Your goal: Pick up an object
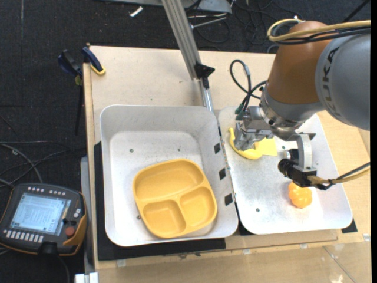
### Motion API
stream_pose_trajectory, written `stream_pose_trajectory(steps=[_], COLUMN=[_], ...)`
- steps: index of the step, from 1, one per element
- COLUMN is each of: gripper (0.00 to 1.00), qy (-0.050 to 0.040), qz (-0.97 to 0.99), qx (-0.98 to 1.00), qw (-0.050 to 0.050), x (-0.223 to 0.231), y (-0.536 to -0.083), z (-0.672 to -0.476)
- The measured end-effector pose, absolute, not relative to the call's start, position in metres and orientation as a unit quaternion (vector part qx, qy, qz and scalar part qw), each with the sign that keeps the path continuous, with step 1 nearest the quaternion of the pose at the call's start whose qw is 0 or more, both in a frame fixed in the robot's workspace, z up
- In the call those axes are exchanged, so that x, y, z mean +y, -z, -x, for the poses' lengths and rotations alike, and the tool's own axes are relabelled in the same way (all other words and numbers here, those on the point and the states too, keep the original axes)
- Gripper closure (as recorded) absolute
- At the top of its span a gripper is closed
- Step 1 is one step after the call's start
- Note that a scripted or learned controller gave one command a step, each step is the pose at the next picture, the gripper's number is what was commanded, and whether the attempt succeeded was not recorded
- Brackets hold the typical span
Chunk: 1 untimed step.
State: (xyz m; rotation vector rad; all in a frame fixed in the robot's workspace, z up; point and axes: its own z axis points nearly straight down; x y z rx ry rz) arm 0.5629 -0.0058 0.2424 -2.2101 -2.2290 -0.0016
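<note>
In the right bin (265, 211) a flat yellow object (257, 150) lies near the far left corner. My gripper (246, 139) is low over that object's left end and hides part of it. An orange rounded object (300, 196) rests further right in the same bin, just beneath a black part of the wrist (294, 171). The grey arm with its orange band (297, 69) comes in from the upper right and covers the bin's far side.
The left bin (118, 128) holds a yellow divided plate (174, 198). A metal pole (185, 37) slants across the bench behind the bins. A clamp (82, 61) lies at the bench's far left corner, and a teach pendant (38, 217) sits off the bench at lower left.
</note>
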Motion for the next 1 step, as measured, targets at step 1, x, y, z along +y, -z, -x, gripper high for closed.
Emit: stream_pose_trajectory(steps=[1], gripper=[1.00], qy=[-0.0006], qz=[0.704], qx=[-0.710], qw=[0.002], x=[0.0442], y=[-0.2337], z=[-0.5374])
